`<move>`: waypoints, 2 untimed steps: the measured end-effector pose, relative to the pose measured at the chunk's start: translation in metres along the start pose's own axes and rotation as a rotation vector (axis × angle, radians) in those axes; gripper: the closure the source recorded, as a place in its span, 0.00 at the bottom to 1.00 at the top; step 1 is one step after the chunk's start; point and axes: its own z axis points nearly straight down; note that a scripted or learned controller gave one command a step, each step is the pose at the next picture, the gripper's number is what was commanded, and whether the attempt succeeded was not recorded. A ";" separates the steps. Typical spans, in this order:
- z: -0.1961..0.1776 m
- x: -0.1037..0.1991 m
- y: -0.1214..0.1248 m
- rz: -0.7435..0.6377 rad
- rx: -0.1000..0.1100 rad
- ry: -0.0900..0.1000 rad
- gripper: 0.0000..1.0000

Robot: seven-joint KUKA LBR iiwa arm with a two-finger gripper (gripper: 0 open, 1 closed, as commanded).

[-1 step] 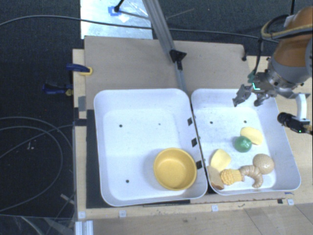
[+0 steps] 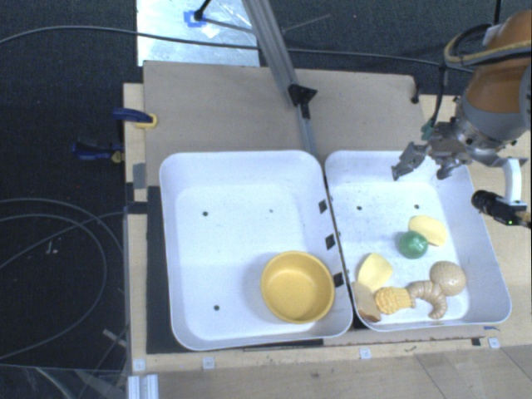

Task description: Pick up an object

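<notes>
1. Up at the far edge of the right bin (image 2: 478, 231), the gripper (image 2: 426, 165) is hanging with its fingers spread wide, nothing sitting between them.
2. Nearer the front, a green ball (image 2: 411, 243) is touching a pale yellow piece (image 2: 428, 229).
3. Along the front wall, a yellow wedge (image 2: 374, 269), a corn cob (image 2: 392, 299) and a tan mushroom shape (image 2: 440, 284) are crowding together.
4. Over in the left bin (image 2: 216, 214), a yellow bowl (image 2: 298, 286) is sitting upright near its front right corner.
</notes>
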 end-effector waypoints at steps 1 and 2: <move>0.050 0.010 -0.001 -0.003 0.004 0.000 0.00; 0.092 0.006 0.001 0.003 0.004 0.000 0.00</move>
